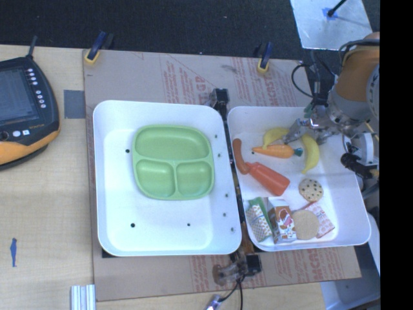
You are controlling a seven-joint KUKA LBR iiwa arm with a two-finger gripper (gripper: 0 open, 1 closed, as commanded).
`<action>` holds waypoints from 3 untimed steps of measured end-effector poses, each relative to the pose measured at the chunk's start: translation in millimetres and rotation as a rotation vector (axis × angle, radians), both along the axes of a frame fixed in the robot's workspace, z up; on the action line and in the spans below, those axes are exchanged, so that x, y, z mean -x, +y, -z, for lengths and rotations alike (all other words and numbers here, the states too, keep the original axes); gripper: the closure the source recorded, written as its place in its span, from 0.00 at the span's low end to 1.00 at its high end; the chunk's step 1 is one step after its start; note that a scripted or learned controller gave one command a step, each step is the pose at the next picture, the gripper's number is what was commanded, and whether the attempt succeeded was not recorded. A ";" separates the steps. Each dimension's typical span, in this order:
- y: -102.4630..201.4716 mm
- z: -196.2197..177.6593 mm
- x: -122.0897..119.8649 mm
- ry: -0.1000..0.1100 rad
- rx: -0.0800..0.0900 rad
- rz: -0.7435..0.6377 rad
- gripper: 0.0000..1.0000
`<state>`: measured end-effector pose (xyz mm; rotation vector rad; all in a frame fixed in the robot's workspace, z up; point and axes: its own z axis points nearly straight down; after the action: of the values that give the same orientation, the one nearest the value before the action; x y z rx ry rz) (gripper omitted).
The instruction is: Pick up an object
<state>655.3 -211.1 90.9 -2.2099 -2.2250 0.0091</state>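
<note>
Arm: the grey KUKA arm (358,76) with its orange band comes in from three o'clock and is bent down over the far part of the right bin (361,199).
Gripper: the gripper (303,129) sits low at the bin's twelve o'clock, fingers spread, tips right by the bananas and the carrot, nothing between them.
Bananas: one yellow banana (273,136) curls just at nine o'clock of the gripper; a second banana (312,154) hangs at its six o'clock.
Carrot: the orange carrot (274,152) lies crosswise, touching both bananas.
Sausage: a reddish sausage (238,155) runs along the bin's nine o'clock wall.
Bottle: an orange-red bottle (268,177) lies tilted at bin centre.
Cookie: a chip cookie (310,189) rests at three o'clock of the bottle.
Packets: small snack packets (271,221) and a round cracker (305,225) crowd the six o'clock edge.
Left bin: the left bin (116,192) carries a green divided plate (173,161), upright and flat.
Bench: a teach pendant (26,112) lies at far nine o'clock.
</note>
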 end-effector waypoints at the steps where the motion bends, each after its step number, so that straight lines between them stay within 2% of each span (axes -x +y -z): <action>1: -0.7 -1.0 60.6 -0.005 0.001 0.001 0.00; 2: -1.9 -11.5 60.7 -0.003 0.003 -0.001 1.00; 3: 37.2 -109.5 28.9 -0.007 0.000 0.003 1.00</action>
<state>626.4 -174.0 200.4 -2.2167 -2.2254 0.0013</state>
